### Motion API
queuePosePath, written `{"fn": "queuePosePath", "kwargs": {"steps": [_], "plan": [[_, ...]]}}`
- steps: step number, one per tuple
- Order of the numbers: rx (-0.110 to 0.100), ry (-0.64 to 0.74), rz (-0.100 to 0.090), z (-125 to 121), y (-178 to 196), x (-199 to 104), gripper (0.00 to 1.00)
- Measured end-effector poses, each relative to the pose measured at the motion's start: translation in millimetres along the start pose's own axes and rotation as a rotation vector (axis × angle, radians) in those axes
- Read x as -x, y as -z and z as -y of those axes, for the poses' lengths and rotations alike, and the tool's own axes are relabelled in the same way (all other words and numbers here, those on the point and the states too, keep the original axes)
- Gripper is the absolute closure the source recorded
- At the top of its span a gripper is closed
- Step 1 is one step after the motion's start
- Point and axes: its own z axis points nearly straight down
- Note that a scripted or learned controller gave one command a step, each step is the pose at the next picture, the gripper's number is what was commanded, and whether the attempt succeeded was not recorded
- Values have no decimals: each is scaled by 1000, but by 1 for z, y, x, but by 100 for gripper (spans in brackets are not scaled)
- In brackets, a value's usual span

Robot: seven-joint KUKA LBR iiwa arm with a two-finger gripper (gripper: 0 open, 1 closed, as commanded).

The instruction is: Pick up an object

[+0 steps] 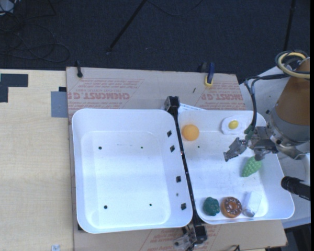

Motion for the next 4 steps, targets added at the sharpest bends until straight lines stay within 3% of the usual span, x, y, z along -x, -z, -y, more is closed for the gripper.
{"fn": "queuePosePath", "kwargs": {"steps": [1, 2, 3, 4], "plan": [[-1, 3, 0, -72, -100, -6, 0], [-17, 8, 5, -131, -164, 7, 0], [12, 5, 0, -135, -49, -40, 0], [-2, -3, 3, -132, -103, 17, 0]]}}
